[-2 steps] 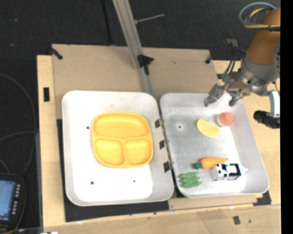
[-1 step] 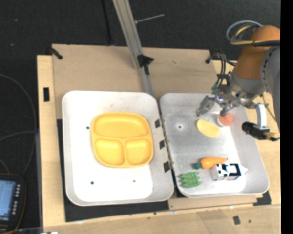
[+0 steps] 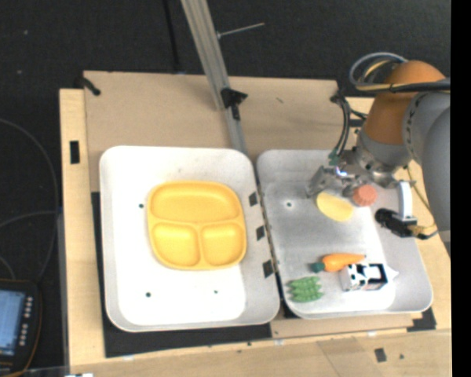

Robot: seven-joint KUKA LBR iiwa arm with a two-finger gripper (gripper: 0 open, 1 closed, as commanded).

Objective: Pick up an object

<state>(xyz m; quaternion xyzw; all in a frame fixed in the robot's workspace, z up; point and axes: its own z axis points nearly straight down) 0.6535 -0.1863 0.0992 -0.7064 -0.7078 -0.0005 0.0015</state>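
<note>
The tan surface [image 3: 165, 108] bore two white bins. Jaws' state unclear; a yellow lemon [image 3: 334, 206] lay just below them, a carrot [image 3: 343, 261] farther; the left bin [image 3: 118, 210] held a yellow tray [image 3: 196, 225].

In the right bin [image 3: 298, 167] I see a pale yellow lemon-like piece [image 3: 334, 206] lying on its side near the far end, a small pinkish-red ball [image 3: 365, 195] just beside it. Nearer the front lie an orange carrot [image 3: 343, 261], a black-and-white cow-patterned block [image 3: 365, 276] touching it, and a green pea pod [image 3: 305, 290] near the inner wall.
</note>
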